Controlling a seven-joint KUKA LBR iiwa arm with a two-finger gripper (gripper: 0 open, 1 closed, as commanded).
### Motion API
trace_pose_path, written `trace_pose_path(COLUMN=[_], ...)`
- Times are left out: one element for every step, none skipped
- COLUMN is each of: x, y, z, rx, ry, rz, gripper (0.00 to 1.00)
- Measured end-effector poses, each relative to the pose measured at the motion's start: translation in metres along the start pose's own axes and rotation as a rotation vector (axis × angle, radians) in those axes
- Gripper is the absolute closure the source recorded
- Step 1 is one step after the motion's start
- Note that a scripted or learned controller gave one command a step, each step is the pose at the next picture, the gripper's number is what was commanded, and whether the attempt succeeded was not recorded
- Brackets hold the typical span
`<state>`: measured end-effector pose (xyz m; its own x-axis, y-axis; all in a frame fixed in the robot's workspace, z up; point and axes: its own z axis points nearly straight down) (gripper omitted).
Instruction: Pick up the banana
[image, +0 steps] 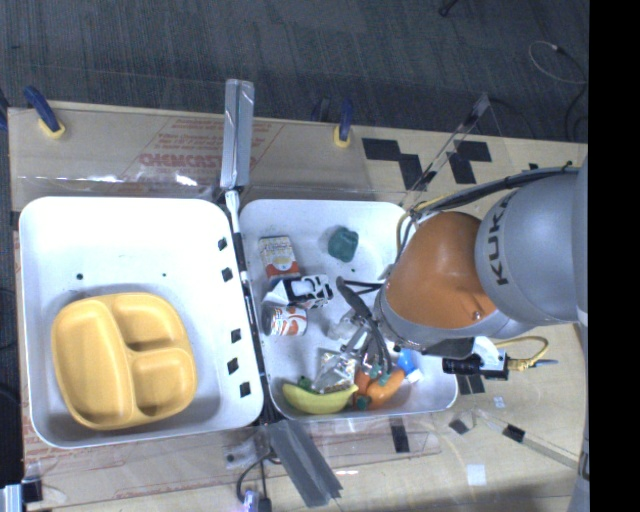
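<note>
The yellow banana (316, 399) lies on its side along the front wall of the right bin (318, 208), curved upward at both ends. My gripper (346, 364) hangs low over the front of that bin, just above and slightly right of the banana's middle. Its metal parts overlap the clutter there, and I cannot make out whether anything is held. The orange wrist band and grey arm cover the bin's right side.
An orange carrot-like item (382, 385) and a blue-white item (408, 362) lie right of the banana. Farther back are a red-white can (288, 320), a black-white object (306, 290), a small box (278, 254) and a teal cup (343, 242). A yellow divided tray (124, 356) sits in the left bin (120, 212).
</note>
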<state>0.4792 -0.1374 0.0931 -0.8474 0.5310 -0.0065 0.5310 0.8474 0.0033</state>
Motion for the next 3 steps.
trace_pose_path(x=[0.000,0.000,-0.013], y=[0.001,0.001,-0.020], z=[-0.010,-0.010,-0.002], rx=[0.000,0.000,-0.001], ry=[0.001,0.001,0.001], rz=[-0.005,-0.005,-0.290], gripper=[1.00,0.00,0.00])
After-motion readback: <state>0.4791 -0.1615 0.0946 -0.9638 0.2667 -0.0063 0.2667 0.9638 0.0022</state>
